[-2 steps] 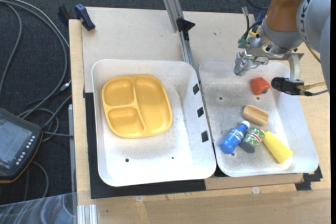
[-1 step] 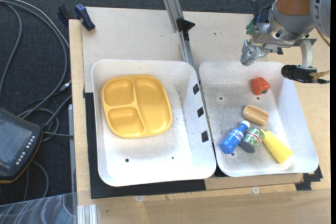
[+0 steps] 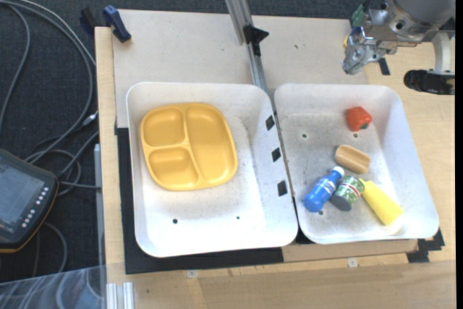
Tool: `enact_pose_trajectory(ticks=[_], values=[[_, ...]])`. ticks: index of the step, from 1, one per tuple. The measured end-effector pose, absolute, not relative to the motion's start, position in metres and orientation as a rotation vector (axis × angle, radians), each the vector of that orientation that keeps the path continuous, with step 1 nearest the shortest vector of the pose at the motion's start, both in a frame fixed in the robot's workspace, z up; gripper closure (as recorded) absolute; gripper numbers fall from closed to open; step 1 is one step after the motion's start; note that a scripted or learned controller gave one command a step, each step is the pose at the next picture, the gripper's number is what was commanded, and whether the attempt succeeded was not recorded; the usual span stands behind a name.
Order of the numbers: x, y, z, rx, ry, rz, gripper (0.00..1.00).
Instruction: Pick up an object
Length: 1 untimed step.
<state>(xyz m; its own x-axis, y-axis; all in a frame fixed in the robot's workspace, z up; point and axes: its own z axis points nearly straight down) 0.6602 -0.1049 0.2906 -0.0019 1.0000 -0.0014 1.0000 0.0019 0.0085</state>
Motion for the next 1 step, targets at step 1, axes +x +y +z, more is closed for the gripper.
enact_pose_trajectory(ticks=[1], values=[[0.6315, -0.0592, 0.2703, 2.219, 2.230, -0.001, 1.00]])
